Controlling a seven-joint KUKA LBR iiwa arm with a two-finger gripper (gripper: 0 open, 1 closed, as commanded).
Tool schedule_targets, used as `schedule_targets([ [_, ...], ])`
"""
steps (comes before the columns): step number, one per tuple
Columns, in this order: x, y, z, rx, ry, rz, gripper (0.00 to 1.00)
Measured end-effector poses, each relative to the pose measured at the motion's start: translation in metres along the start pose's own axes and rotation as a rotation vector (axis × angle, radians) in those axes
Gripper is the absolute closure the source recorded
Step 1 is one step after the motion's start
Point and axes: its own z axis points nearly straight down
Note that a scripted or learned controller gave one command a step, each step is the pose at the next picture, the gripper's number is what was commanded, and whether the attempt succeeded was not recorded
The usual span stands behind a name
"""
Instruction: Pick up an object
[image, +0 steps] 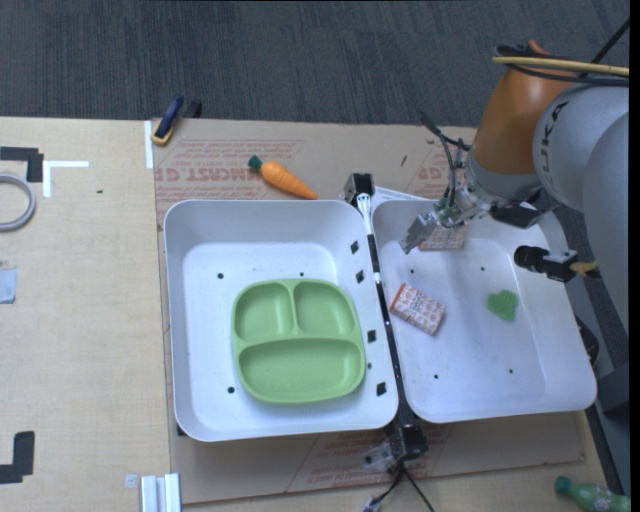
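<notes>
The claw (437, 222) hung low over the far end of the right bin (560, 385), its metal fingers pointing down toward a small pale card-like object (441, 239) that lay directly beneath it — whether the fingers were apart, together or gripping that object, I could not tell from where I stood. Nearer the viewer than the claw, a small patterned pink packet (418, 308) lay flat on the bin floor, and off to the claw's right a little green piece (503, 305) rested well apart from it. To the claw's left, the left bin (190, 330) held a green divided plate (298, 340). Further left and beyond the bins, a toy carrot (283, 177) lay on the bench (80, 330) — just outside the left bin's far rim.
</notes>
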Motion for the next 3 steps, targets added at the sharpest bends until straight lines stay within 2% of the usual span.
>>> schedule_targets([
  [1, -0.0021, -0.0016, 0.0, 0.003, -0.003, -0.104, 0.0],
  [2, -0.0008, -0.0007, 0.0001, 0.001, -0.001, -0.036, 0.0],
  [3, -0.0008, -0.0007, 0.0001, 0.001, -0.001, -0.038, 0.0],
])
